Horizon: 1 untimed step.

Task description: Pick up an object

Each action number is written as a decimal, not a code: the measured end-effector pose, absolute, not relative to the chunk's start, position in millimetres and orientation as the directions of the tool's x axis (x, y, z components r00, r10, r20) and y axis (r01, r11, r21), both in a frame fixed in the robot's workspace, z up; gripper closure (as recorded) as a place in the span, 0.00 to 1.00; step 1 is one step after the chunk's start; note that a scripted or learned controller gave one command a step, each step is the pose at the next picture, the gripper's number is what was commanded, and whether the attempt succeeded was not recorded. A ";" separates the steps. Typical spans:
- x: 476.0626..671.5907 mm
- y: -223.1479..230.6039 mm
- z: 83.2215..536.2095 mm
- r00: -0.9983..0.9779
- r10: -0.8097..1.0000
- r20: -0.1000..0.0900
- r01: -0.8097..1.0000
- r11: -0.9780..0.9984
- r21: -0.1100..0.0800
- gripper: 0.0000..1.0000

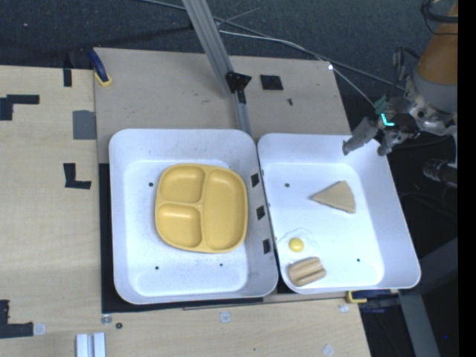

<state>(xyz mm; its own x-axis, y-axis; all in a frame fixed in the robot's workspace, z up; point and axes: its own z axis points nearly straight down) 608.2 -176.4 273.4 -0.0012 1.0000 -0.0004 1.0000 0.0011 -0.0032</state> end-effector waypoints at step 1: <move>608.6 -176.3 274.4 -0.001 1.000 -0.001 1.000 0.001 -0.001 0.00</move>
